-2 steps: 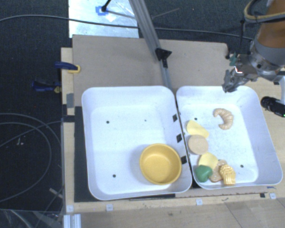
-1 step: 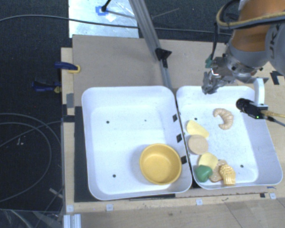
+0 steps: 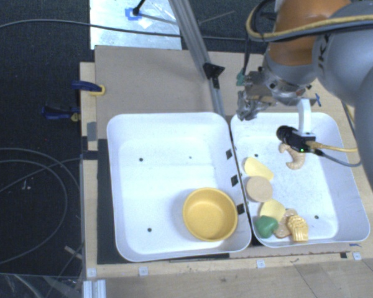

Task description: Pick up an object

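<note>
1. Pale yellow wedge-shaped toy piece (image 3: 258, 168): in the camera view it lies flat on the floor of the right white bin (image 3: 326, 188), close to that bin's left wall and roughly halfway along it.
2. Neighbours: a tan round disc (image 3: 258, 189) sits just below it, touching or slightly overlapping its lower edge; I can't tell which. A tan curved piece (image 3: 294, 159) lies to its right, apart. A green lump (image 3: 265, 226) and a yellow ridged corn-like piece (image 3: 297, 226) are further down, near the front wall.
3. Handling (judgement): probably light, stiff moulded plastic. It is smooth, so it could slip, but it is not fragile. Its low profile leaves little height to bite on.
4. Grasp point (judgement): pinch across the narrow width at the upper end, away from the disc, so the disc doesn't get dragged along.
5. Two-finger gripper (image 3: 245, 112): hangs over the top-left corner of the right bin, by the wall shared with the left white bin (image 3: 161, 166). I can't tell whether it is released or clenched. No object is visible in it.
6. Relative position: the wedge is below the gripper in frame and slightly right, apart from it, with bare bin floor between them.
7. Fallback: the yellow round bowl (image 3: 210, 213) in the left bin offers a rim to grab.
</note>
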{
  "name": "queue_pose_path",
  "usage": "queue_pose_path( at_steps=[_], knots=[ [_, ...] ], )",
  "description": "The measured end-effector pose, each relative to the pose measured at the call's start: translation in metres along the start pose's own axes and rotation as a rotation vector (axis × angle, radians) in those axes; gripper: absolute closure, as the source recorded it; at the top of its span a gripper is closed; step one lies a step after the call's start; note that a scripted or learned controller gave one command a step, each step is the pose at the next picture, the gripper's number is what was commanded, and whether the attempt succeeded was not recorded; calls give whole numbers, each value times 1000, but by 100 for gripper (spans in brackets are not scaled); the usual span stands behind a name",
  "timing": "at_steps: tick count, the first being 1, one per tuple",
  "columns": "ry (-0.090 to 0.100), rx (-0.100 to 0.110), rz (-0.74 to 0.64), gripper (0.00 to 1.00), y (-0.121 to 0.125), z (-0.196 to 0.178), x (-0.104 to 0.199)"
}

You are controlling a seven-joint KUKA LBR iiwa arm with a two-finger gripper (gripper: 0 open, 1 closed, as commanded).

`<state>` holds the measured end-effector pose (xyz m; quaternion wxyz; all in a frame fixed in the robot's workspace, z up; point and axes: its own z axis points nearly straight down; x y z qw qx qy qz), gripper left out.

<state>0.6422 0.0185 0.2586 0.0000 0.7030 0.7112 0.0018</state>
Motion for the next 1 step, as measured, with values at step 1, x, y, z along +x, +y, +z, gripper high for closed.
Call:
queue_pose_path(
  at_steps=[1],
  knots=[
    [0,0,1,100,14,4,50]
  ],
)
